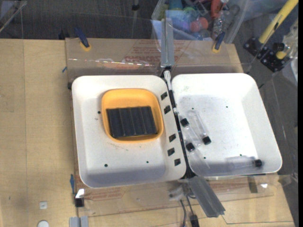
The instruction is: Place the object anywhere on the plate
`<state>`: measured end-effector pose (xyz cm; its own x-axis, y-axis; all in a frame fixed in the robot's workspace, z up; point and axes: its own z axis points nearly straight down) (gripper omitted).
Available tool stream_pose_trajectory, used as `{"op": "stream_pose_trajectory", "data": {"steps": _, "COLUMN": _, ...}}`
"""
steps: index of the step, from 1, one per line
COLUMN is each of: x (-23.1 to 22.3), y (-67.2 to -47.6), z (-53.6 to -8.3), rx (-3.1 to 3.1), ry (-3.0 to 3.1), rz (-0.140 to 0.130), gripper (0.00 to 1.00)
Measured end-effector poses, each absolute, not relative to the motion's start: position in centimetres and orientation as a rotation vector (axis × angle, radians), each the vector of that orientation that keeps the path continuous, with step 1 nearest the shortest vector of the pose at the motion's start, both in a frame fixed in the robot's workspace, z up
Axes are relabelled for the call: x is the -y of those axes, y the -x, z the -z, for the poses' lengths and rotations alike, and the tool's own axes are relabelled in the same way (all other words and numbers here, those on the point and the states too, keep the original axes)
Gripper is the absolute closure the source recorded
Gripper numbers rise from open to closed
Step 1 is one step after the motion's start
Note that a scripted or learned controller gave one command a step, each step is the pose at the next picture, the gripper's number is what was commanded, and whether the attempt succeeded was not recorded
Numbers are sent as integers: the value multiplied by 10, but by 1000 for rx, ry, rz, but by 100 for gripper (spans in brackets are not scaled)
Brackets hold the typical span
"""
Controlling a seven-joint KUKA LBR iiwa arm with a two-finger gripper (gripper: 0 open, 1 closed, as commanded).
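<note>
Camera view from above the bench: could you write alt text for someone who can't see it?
A dark ridged block lies on an orange plate in the left of two shallow white bins. The right bin holds a few clear plastic pieces with black caps. A crate of colourful toys stands behind the wooden bench.

Left bin (90,169), frame ctr-left: orange plate (110,100) w/ dark ribbed object (131,122) lying flat on it. Right bin (241,86) adjacent.
</note>
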<state>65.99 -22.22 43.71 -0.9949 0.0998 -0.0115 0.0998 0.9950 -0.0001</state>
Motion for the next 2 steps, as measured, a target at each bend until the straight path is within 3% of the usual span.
{"op": "stream_pose_trajectory", "data": {"steps": 2, "x": 221, "y": -668, "z": -437, "rx": -3120, "ry": 257, "rz": 3, "gripper": 100}}
